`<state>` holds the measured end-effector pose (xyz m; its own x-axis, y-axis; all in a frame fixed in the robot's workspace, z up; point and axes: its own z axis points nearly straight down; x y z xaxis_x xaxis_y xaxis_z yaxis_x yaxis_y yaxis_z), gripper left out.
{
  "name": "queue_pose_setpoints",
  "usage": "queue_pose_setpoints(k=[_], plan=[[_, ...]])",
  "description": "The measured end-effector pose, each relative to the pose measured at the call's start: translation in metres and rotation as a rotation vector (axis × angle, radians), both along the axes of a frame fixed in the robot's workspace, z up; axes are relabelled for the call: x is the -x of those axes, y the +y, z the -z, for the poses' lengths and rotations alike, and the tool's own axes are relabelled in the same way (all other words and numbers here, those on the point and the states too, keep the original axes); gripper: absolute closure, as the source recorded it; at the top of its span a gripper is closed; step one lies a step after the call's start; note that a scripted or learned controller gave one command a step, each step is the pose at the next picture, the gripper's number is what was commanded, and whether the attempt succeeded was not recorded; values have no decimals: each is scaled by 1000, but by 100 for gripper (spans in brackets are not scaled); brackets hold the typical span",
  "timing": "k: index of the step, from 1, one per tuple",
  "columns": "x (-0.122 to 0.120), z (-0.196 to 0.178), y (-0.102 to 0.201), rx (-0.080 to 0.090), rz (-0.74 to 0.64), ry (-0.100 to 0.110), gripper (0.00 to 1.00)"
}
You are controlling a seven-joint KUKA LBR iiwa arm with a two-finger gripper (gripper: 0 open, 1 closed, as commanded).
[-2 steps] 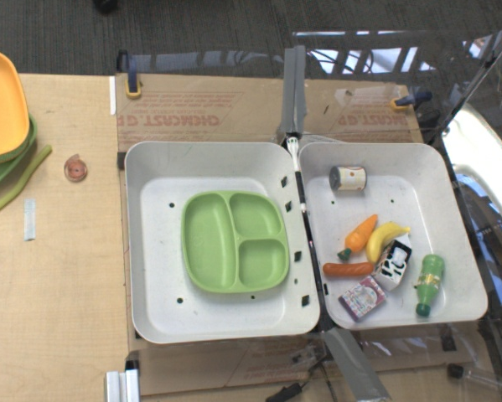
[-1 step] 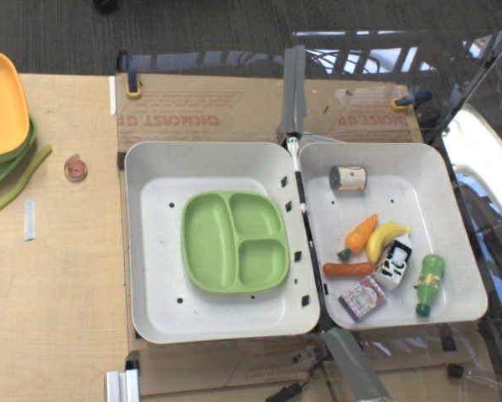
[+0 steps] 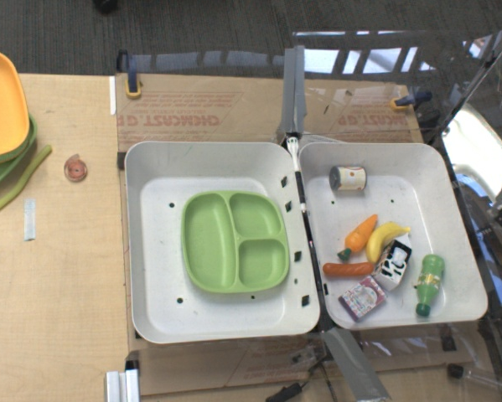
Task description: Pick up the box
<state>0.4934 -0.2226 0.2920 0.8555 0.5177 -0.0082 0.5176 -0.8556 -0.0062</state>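
The right bin (image 3: 439, 182) holds the task's objects. A small pink and purple box (image 3: 364, 298) lies flat near the bin's front edge. Just above it to the right, a white carton with black markings (image 3: 395, 260) lies tilted against a yellow banana (image 3: 385, 238). An orange carrot (image 3: 361, 232) is left of the banana, and a red-orange sausage-shaped piece (image 3: 348, 269) lies between the carrot and the pink box. A green bottle (image 3: 429, 285) lies at the right, close to the carton.
A small tan can (image 3: 348, 178) lies on its side at the back of the right bin. The left bin (image 3: 150, 224) holds a green divided plate (image 3: 235, 241). Orange and green plates (image 3: 1, 124) sit stacked at the bench's far left.
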Motion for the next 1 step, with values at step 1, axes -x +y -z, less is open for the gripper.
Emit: queue_pose_setpoints(k=[1], plan=[[-56, -88, 5, 2, 25, -2, 100]])
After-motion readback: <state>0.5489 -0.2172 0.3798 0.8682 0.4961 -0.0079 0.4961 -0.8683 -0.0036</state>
